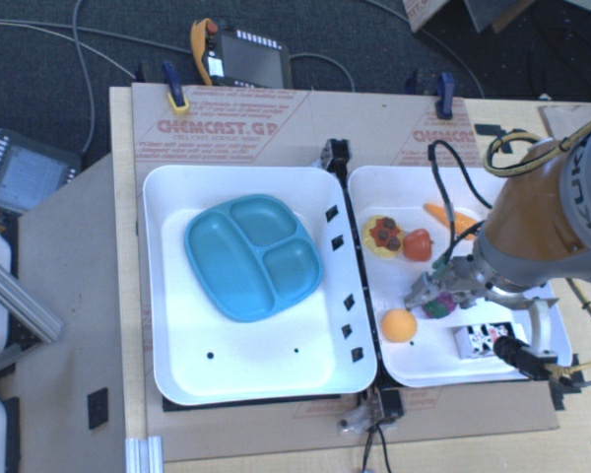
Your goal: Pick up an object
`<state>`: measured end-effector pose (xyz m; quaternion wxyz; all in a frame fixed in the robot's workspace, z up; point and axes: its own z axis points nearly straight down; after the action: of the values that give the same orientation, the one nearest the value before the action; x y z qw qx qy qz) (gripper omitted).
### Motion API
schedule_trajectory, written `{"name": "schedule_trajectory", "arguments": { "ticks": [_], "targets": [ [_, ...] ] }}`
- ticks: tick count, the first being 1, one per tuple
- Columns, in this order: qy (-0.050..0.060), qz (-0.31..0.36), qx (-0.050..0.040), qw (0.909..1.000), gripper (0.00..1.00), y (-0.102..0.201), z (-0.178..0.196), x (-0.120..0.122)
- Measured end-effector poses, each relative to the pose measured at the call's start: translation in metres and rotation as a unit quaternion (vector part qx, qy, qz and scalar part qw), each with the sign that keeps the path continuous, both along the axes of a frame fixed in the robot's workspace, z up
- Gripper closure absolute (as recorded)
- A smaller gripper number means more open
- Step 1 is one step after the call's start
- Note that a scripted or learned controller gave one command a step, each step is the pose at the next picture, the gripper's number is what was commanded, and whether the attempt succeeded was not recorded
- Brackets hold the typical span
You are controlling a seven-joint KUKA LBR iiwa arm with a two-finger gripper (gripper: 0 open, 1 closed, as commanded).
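My gripper (435, 294) hangs low over the middle of the right bin (547, 358). Directly under its tip lies a small purple and green toy (439, 307), partly hidden by the gripper. An orange ball (399, 325) rests just to the left of it, near the bin's left wall. Further back lie a yellow piece with red spots (382, 235), a red toy fruit (417, 245) and an orange carrot (439, 214). A small white printed box (484, 340) lies at the front right of the gripper.
The left bin (167, 264) holds a blue divided plate (254, 255). The arm's grey body and orange band (537, 220) cover the right bin's right side. Black cables loop above the arm, and a black divider (347, 254) runs between the bins.
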<state>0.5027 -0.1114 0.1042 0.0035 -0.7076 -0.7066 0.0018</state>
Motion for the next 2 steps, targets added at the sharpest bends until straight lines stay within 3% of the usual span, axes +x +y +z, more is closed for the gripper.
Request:
{"name": "schedule_trajectory", "arguments": {
  "ticks": [1,2],
  "targets": [
    [-0.004,0.0,-0.0003,1.0,1.0,0.001,0.014,0.002],
    [-0.006,0.001,-0.0018,1.0,1.0,-0.007,0.073,-0.002]
  ]
}}
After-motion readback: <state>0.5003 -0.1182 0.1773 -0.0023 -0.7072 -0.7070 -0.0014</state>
